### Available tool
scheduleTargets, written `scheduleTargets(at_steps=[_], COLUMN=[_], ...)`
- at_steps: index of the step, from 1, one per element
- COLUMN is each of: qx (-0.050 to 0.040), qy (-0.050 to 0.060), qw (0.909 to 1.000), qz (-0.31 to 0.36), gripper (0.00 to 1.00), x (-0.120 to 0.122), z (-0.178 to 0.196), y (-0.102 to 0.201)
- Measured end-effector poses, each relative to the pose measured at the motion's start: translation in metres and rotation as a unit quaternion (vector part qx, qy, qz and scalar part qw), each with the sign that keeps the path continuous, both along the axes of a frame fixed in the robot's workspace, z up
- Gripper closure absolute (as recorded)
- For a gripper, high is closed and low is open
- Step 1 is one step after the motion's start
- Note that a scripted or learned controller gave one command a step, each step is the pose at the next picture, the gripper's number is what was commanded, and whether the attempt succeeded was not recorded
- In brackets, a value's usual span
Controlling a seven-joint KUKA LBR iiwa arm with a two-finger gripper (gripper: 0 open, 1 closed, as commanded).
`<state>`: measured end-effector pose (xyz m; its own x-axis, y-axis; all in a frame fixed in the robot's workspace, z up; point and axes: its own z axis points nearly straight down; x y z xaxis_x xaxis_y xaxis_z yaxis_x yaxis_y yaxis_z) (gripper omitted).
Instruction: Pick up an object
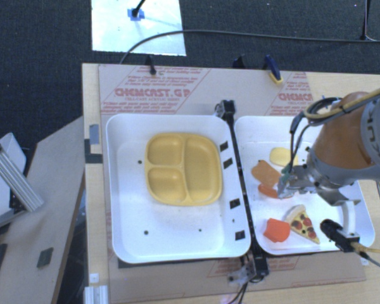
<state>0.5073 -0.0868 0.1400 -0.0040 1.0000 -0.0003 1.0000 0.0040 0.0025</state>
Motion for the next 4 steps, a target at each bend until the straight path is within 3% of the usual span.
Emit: scheduleTargets(at_steps=[1, 2, 4], qx=[-0.0003, -0.0002, 0.0008], qy=[-0.001, -0.001, 0.000], qw=[1.0000, 1.0000, 1.0000], qz=[0.000, 0.000, 0.003], gripper=[1.00, 1.00, 1.00], x=[0.001, 0.002, 0.023], z=[0.062, 0.081, 0.096], y=[-0.005, -0.005, 0.109])
